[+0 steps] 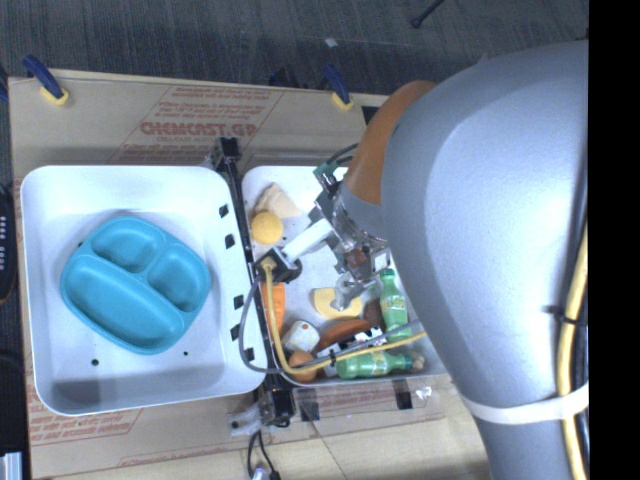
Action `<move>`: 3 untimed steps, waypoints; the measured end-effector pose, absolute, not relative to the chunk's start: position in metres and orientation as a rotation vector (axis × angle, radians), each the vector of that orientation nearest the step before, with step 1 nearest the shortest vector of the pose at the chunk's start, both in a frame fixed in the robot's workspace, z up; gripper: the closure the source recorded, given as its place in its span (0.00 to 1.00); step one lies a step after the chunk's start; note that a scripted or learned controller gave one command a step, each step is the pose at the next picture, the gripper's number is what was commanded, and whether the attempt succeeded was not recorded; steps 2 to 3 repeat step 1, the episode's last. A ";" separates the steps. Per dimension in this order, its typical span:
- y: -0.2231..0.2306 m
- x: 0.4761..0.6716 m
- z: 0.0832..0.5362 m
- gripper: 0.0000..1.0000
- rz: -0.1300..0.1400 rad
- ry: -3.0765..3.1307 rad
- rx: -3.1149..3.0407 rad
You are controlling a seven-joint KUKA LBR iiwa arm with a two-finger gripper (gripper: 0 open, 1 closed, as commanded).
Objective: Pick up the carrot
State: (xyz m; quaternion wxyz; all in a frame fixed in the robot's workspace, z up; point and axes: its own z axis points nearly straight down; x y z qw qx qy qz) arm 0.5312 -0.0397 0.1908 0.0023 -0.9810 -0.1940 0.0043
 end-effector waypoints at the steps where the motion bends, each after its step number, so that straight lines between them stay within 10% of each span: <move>1: -0.094 0.543 0.091 0.00 0.011 -0.410 -3.109; 3: -0.094 0.543 0.091 0.00 0.011 -0.410 -3.109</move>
